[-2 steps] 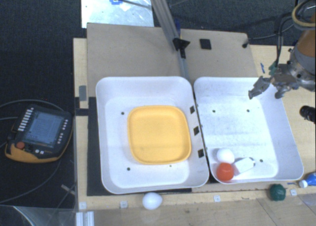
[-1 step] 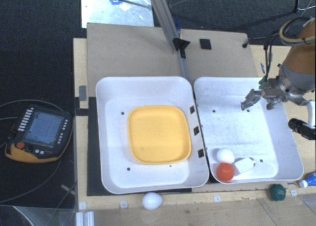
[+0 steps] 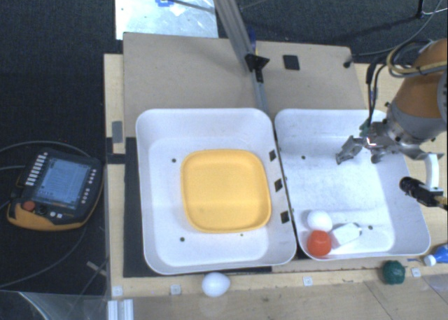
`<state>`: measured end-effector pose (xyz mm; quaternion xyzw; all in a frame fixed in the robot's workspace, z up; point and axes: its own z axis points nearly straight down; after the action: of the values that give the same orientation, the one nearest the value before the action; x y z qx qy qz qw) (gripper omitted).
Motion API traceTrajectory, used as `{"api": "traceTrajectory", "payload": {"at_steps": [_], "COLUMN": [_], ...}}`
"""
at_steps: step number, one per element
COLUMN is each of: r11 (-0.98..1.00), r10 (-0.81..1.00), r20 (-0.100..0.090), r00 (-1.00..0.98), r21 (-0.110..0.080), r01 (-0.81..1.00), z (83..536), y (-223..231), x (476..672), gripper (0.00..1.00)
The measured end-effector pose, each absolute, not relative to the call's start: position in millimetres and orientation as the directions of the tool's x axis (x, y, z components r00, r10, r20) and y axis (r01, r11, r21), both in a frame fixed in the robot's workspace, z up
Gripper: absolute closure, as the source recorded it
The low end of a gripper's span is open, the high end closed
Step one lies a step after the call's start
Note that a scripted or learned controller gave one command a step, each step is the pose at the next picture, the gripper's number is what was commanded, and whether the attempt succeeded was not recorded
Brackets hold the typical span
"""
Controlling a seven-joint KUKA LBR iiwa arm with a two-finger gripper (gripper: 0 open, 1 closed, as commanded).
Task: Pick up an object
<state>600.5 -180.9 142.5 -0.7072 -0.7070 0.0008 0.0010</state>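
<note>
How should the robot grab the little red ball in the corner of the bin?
Probably from straight above, pinching the red ball across its round middle. It sits against the right bin's near wall, touching a white ball, so fingers fit best on its left and right sides.

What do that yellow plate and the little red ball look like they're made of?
The yellow plate looks like matte moulded plastic: even colour, soft rounded rim, no glare. The red ball looks like smooth plastic or rubber with a dull sheen; which one is hard to tell.
</note>
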Motion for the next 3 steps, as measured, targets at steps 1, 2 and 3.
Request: {"api": "traceTrajectory", "payload": {"at_steps": [1,2,3], "r11": [0.0,0.0,0.001], "r10": [1.0,1.0,1.0], "r20": [0.001,0.0,-0.001], "r00": [0.0,0.0,-0.001], "r21": [-0.003,0.002,0.004], "r01": [1.0,1.0,1.0], "z": [90.7,103.7,153.9], "y": [-180.6,-181.0,-171.0], "x": [599.7,601.3,601.8], "gripper": [0.0,1.0,1.0]}}
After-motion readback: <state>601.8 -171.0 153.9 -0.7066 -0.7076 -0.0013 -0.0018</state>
